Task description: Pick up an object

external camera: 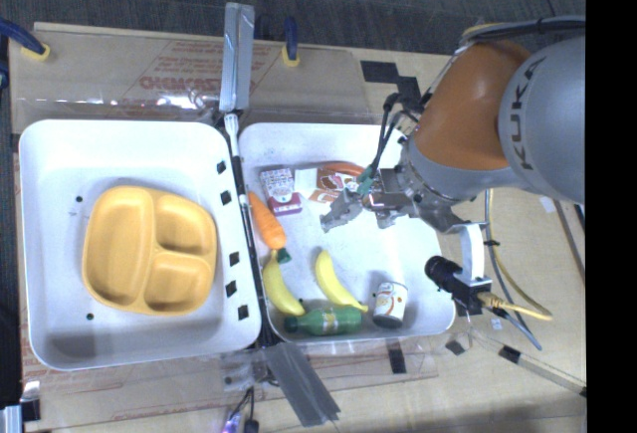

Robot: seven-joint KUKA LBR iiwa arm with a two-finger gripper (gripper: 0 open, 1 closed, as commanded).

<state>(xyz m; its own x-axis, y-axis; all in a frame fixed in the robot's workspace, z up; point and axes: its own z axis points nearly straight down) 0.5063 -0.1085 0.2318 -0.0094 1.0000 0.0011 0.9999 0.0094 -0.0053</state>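
Note:
My gripper (343, 209) hangs over the middle of the right bin (418, 137), its fingers pointing left. It sits just below a brown packet (333, 177) and right of a small red-and-white box (280, 188). An orange carrot (266, 220) lies by the bin's left wall. Two bananas lie lower down, one (280, 288) at the left and one (336, 280) in the middle. A green bottle (323, 321) rests along the front wall, with a small can (389, 303) to its right. Nothing shows between the fingers.
The left bin (50, 152) holds a yellow divided tray (149, 248). A metal divider bar (237, 58) stands between the bins at the back. The grey arm with its orange band (468, 117) covers the right bin's far right side. Cables (508, 307) lie on the bench at the right.

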